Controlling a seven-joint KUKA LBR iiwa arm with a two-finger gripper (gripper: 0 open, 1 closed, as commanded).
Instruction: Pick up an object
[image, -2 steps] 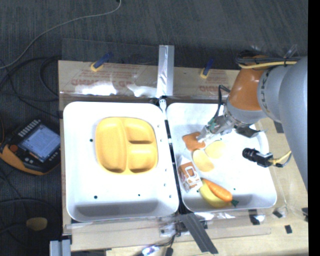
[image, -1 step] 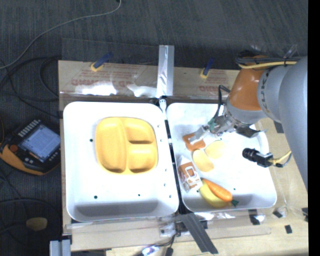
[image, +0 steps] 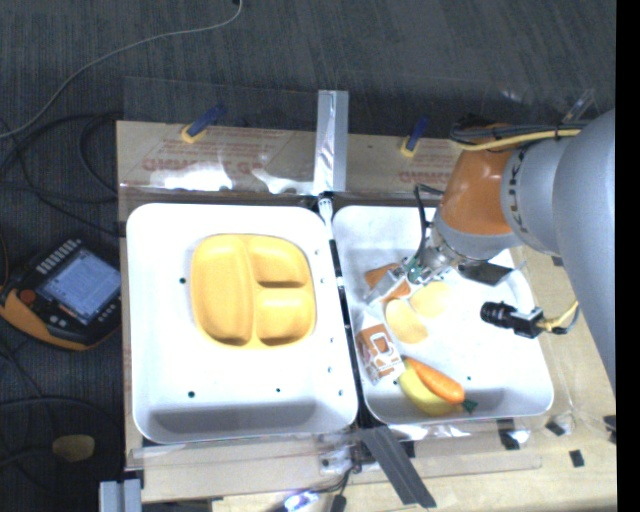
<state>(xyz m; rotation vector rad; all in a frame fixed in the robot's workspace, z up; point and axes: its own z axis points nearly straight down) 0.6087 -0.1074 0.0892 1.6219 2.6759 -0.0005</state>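
Toy food lies in the right bin (image: 535, 395): a carrot (image: 438, 381) on a yellow fruit (image: 422, 396) at the near edge, a small box (image: 379, 349) just left. The pincer (image: 418, 268) hovers low over pale slices (image: 418, 312); whether it is spread, I cannot tell. A yellow tray (image: 252, 289) sits in the left bin (image: 160, 400).

Two white bins (image: 150, 400) sit side by side, the left with one yellow tray (image: 252, 288), the right with one carrot (image: 437, 381), one yellow fruit (image: 422, 397), one small box (image: 379, 350) and two pale round pieces (image: 406, 320).
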